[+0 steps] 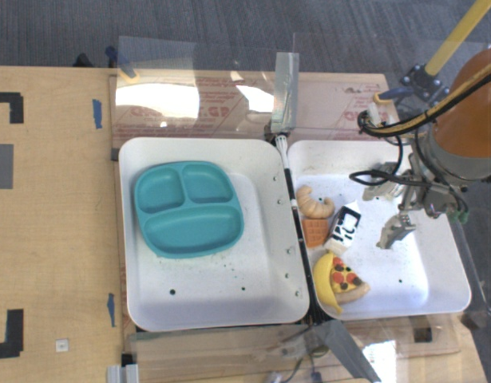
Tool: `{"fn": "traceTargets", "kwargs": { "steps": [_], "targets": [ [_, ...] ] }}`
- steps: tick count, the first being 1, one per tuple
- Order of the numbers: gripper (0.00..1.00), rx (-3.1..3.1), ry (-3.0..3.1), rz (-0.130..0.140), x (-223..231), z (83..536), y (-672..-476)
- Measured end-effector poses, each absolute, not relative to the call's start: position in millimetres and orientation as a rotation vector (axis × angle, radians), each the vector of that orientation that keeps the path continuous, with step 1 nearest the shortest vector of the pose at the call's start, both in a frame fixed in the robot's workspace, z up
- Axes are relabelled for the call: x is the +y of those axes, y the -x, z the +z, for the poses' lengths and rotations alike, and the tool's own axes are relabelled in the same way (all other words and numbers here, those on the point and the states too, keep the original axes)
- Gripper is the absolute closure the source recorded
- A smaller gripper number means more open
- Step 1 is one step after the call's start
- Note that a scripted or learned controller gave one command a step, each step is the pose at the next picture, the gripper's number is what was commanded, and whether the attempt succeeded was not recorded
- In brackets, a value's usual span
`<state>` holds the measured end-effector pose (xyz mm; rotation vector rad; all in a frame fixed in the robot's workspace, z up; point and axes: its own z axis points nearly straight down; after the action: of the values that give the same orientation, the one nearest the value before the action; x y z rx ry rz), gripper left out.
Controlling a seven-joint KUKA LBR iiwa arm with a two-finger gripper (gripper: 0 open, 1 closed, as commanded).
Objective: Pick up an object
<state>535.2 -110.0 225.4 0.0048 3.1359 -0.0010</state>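
Four toys — croissant (315,203), cone (315,231), banana (324,282), pizza slice (348,280) — crowded the right bin's (437,282) left wall. Your gripper (397,231) hung apart; I couldn't tell its fingers' spread — descending there, you'd likely have grabbed nothing.

- A teal divided plate (188,208) lies in the upper left part of the left bin (213,306).
- The right bin (445,286) sits touching the left bin's right side.
- Brown cardboard (49,214) lies just left of the left bin.
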Motion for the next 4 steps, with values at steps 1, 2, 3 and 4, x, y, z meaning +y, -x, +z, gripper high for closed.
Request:
{"fn": "traceTargets", "kwargs": {
  "steps": [1, 2, 3, 4],
  "targets": [
    [0.0, 3.075, -0.438, -0.004, -121, 125, -564.8],
    [0.0, 2.983, -0.802, 0.006, -111, 110, -613.3],
    [0.0, 2.898, -1.016, 0.016, -110, 109, -537.1],
    [1.0, 2.882, -1.012, 0.014, -113, 125, -541.4]
  ]
}}
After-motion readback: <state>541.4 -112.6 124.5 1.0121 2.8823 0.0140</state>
